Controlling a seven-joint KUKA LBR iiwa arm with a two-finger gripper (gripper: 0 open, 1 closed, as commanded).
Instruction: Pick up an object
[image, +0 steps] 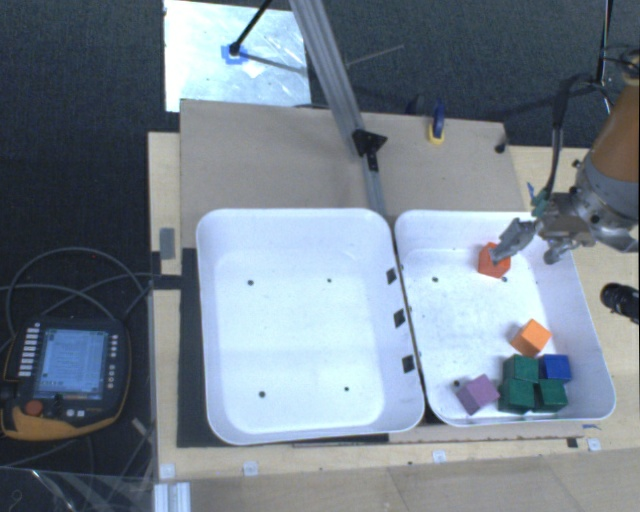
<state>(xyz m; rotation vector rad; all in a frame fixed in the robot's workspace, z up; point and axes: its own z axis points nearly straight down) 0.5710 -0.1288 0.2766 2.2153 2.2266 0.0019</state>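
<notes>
Here, two white bins (300, 225) are seen on a tan bench (440, 160) over dark carpet, the right one holding one red-orange block (492, 262) beneath the gripper (535, 240), whose jaw state cannot be told, plus one orange, one purple, one blue and several green blocks (525, 385), hard to count.

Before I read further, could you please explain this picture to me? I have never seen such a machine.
One camera looks down at a slant on a bench with two shallow white plastic bins. The grey robot arm reaches in from the right; its two-finger gripper hangs over the right bin, just beside a small red-orange block. I cannot tell whether it holds that block. Near the bin's front corner lie an orange cube, a blue cube, green blocks and a purple block. The left bin sits alongside. A handheld control pad rests at the left.
</notes>
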